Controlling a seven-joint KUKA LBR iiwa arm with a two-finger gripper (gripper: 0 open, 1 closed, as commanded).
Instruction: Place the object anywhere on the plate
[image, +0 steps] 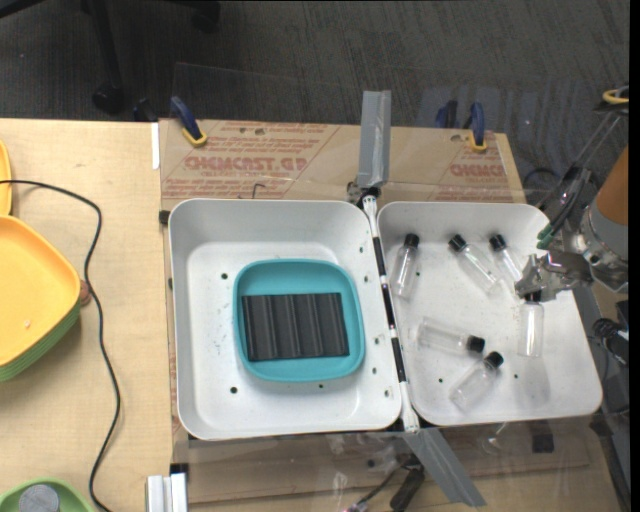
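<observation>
A teal plate (297, 322) with a dark ridged insert lies in the left bin (200, 300). Several clear vials with black caps lie in the right bin (570, 390): one near the divider (404, 268), two at the back (470, 260) (506, 260), two at the front (447, 339) (472, 383). My gripper (533, 287) is low over the right side of that bin, right at the top end of another vial (530, 330) that points toward the front. Whether it grips that vial I cannot tell.
A metal divider bar (375, 150) runs between the bins. Cardboard with blue clamps (188, 118) lies behind them. Yellow and green dishes (30, 300) and a black cable (100, 330) are on the wooden bench to the left.
</observation>
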